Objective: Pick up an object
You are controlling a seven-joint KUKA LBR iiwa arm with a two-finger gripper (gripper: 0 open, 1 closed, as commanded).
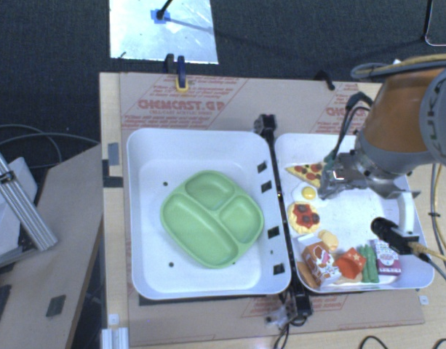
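Observation:
My gripper point(330, 185) hangs low over the far left part of the right bin point(353, 211), just right of a toy pizza slice point(306, 171) and a fried egg point(308, 193). A round red-topped tart point(304, 216) lies nearer the camera. Along the bin's near edge sit a yellow piece point(328, 239), a red and white carton point(319, 262), a red toy point(350, 262), a green toy point(369, 262) and a white and maroon box point(386, 259). Nothing shows between the gripper's tips.
The left bin point(146, 195) holds a green divided plate point(212, 217). A black divider point(275, 195) runs between the bins. The arm's grey and orange body point(404, 122) fills the space above the right bin's far right side.

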